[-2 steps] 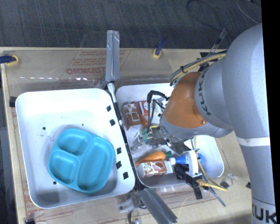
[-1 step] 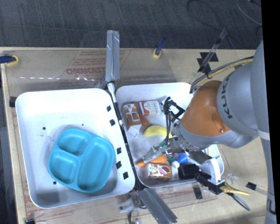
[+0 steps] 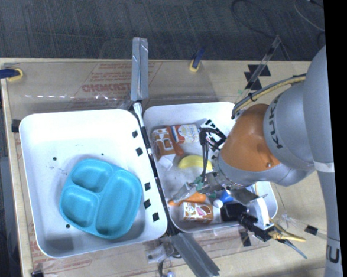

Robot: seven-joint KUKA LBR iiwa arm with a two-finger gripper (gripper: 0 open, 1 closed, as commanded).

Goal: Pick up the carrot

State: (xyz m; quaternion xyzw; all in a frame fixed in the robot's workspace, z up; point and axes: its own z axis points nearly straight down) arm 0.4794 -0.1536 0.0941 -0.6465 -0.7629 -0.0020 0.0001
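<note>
- Over the right bin (image 3: 160, 115): the arm (image 3: 280, 139) reaches in from the right, its orange band above the bin's middle.
- Gripper (image 3: 207, 184) sits low among the clutter, near the bin's centre; the wrist hides much of it, so whether the jaws are open or closed cannot be told.
- Carrot (image 3: 194, 198) lies in the lower half of the right bin, orange, roughly level, just below and left of the gripper; contact with the gripper is unclear.
- Carton (image 3: 197, 211), orange and white, lies just below the carrot against the bin's near wall.
- Brown packet (image 3: 164, 143) and a paler packet (image 3: 189, 132) lie side by side in the upper part of the same bin.
- Yellow item (image 3: 190, 161) rests between the packets and the carrot.
- Blue item (image 3: 226, 197) shows beside the gripper, to its right; shape hard to make out.
- Left bin (image 3: 72, 127): a blue tray (image 3: 100, 197) with three compartments, tilted, set toward the near right corner.
</note>
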